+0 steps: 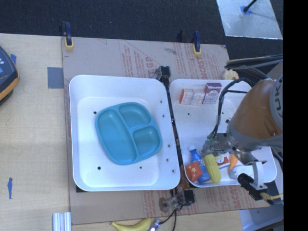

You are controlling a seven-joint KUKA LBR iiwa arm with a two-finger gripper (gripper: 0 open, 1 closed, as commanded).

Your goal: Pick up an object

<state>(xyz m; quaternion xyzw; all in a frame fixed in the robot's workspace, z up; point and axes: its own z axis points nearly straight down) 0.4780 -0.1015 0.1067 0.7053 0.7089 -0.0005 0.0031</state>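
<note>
The right bin point(192, 124) holds a yellow corn cob point(212, 167), a blue bottle point(198, 163), a small red packet point(193, 170) and an orange carrot-like piece point(233, 160) at its near edge. Two small boxes point(200, 96) lie at its far end. My gripper point(222, 150) hangs low over the near cluster, just above the corn and the orange piece, with the arm's orange band point(255, 112) covering the bin's right side. The wrist hides the fingers.
The left bin point(84, 129) carries a blue divided plate point(129, 132). A banana point(131, 224) lies off the bench's near edge. Clamps point(68, 35) hold the cardboard base at the back. A black-and-yellow device point(6, 73) sits at the far left.
</note>
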